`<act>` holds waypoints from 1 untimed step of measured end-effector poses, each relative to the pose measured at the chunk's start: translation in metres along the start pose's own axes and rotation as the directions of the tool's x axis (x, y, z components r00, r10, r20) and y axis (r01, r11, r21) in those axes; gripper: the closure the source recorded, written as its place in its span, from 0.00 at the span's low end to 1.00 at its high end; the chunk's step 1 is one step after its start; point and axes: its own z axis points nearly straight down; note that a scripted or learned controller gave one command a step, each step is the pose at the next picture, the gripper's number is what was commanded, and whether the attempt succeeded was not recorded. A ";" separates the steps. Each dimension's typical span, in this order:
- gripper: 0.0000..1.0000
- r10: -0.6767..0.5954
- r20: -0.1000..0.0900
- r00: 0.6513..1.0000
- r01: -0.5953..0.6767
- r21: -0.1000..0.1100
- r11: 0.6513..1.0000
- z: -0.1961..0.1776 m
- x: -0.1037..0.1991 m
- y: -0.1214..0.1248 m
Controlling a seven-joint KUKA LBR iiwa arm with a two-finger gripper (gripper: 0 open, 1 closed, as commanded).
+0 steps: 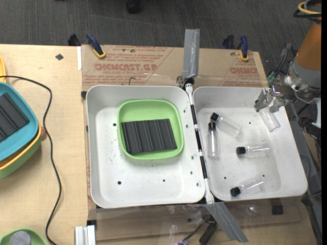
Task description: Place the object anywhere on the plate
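A green square plate (172, 111) with a dark ridged insert (150, 136) rests in the left white bin (102, 177). Several clear vials with black caps lie in the right bin (291, 182), among them one upright in the view near the divider (212, 141), one in the middle (253, 149) and one near the front (248, 188). My gripper (269, 102) hangs over the right bin's far right corner. Another clear vial (270, 120) lies or hangs directly below it; whether it is gripped is unclear.
A taped cardboard sheet (153, 65) lies behind the bins, held by clamps (95, 45). To the left on the wooden bench stand stacked teal and yellow dishes (18, 131), and a black cable (50, 152) runs past them.
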 end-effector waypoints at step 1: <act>0.00 0.000 0.000 1.000 0.000 0.000 1.000 0.000 0.000 0.000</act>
